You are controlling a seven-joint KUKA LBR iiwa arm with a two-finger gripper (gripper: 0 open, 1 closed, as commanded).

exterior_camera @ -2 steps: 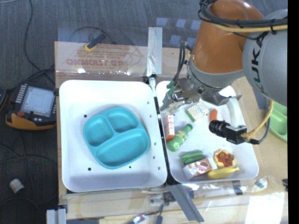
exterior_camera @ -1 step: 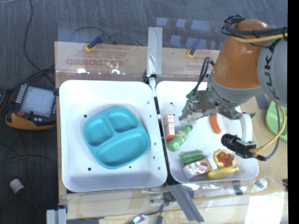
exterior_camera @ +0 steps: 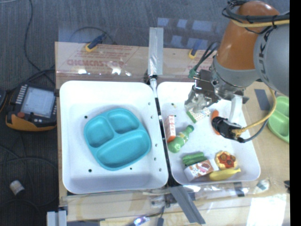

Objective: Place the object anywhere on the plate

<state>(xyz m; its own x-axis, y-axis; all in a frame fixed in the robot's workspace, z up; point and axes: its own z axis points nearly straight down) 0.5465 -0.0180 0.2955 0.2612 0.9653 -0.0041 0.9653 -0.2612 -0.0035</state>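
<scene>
A teal divided plate (exterior_camera: 117, 138) lies in the left white bin (exterior_camera: 70, 98). My gripper (exterior_camera: 201, 102) hangs low over the upper middle of the right white bin (exterior_camera: 251, 159), far right of the plate. Just below it lies a small white and green packet (exterior_camera: 197, 115), partly hidden by the gripper. I cannot make out whether the gripper touches the packet. Other toy foods in that bin are a green bottle (exterior_camera: 180, 139), a red and white carton (exterior_camera: 170, 127) and an orange piece (exterior_camera: 215, 115).
At the front of the right bin lie a green vegetable (exterior_camera: 193, 158), a small red and white box (exterior_camera: 198, 169), a pizza slice (exterior_camera: 226, 159) and a banana (exterior_camera: 224, 174). A ridge (exterior_camera: 157, 121) divides the bins. A black and yellow cable (exterior_camera: 230, 128) hangs from the wrist.
</scene>
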